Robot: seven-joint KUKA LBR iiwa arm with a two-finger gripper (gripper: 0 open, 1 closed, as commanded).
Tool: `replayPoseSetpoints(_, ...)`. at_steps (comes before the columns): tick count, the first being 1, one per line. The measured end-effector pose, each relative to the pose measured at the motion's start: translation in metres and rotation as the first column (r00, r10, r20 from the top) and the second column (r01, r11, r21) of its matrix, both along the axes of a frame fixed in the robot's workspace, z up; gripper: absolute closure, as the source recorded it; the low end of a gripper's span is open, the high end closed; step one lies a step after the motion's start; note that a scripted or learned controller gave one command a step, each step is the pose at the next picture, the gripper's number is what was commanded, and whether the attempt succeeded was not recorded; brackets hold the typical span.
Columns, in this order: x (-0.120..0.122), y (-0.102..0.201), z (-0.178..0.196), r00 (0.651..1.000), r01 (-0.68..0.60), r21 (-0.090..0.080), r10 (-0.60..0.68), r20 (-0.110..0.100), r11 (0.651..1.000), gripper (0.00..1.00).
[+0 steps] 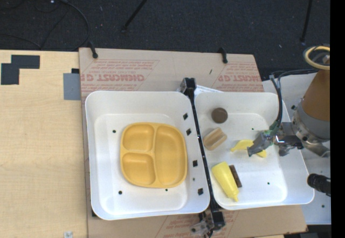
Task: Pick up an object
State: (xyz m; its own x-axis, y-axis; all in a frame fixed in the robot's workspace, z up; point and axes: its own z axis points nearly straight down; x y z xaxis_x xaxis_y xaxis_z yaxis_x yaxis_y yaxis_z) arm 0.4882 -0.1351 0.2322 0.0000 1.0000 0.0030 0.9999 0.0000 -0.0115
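My gripper (259,146) reaches in from the right and hangs low over the right bin (291,191). It sits directly over a small yellow banana-shaped piece (241,146), which shows on both sides of it. Whether the piece is gripped cannot be made out. A tan bread-like block (214,138) lies just left of it. Farther back rests a brown round disc (219,115). Near the front lies a yellow squeeze bottle (225,179) with a dark brown bar (235,176) against its right side.
The left bin (99,177) holds a yellow divided plate (153,154). A black divider (195,140) with clips runs between the bins. The arm's orange and grey body (318,107) stands at the right edge, with cables above the right bin's far corner.
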Motion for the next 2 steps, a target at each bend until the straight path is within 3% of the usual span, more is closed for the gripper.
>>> replayPoseSetpoints(2,-0.007,0.012,-0.125,1.0,0.0,0.001,0.0,-0.001,1.0,0.0)
